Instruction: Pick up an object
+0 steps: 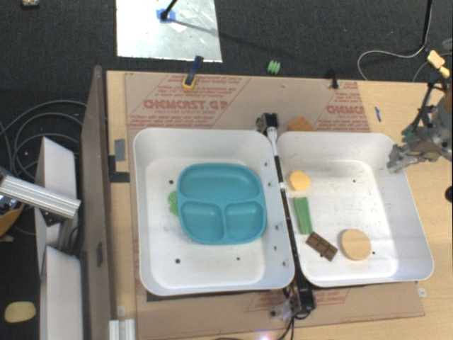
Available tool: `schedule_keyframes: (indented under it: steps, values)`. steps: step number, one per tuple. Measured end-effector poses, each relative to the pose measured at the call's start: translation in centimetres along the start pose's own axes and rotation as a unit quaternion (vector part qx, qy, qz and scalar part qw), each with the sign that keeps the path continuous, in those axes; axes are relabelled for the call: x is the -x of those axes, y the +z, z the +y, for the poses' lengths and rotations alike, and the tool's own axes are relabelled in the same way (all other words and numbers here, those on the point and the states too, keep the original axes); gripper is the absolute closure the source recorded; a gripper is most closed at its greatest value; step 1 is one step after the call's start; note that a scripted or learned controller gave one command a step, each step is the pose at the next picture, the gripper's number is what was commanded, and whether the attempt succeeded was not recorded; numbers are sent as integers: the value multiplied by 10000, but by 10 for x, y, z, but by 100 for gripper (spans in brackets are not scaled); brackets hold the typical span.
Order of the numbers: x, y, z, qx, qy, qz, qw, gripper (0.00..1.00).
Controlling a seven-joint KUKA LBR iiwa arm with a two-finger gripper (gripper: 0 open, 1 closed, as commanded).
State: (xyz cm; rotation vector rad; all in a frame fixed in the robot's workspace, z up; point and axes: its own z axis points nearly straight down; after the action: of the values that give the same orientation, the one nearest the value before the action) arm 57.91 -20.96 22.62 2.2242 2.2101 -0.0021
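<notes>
Seemingly poised to descend, the grey two-finger gripper (409, 156) hangs above the right white bin's (407, 190) outer rim, its state indiscernible, with the round tan disc (355, 244) lying below-left, unobstructed for picking.

- The two bins (333, 271) looked like smooth white plastic, faintly glossy.
- The teal tray (221, 202) was matt, moulded plastic.
- The board (233, 98) under the bins read as plain brown cardboard, printed red.
- The floor (56, 41) was dark, rough carpet.
</notes>
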Motion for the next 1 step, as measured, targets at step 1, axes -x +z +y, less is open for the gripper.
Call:
schedule_keyframes:
  steps: [1]
  values:
    - [-82, -20, -15, -3, -83, 38, 10000, 100]
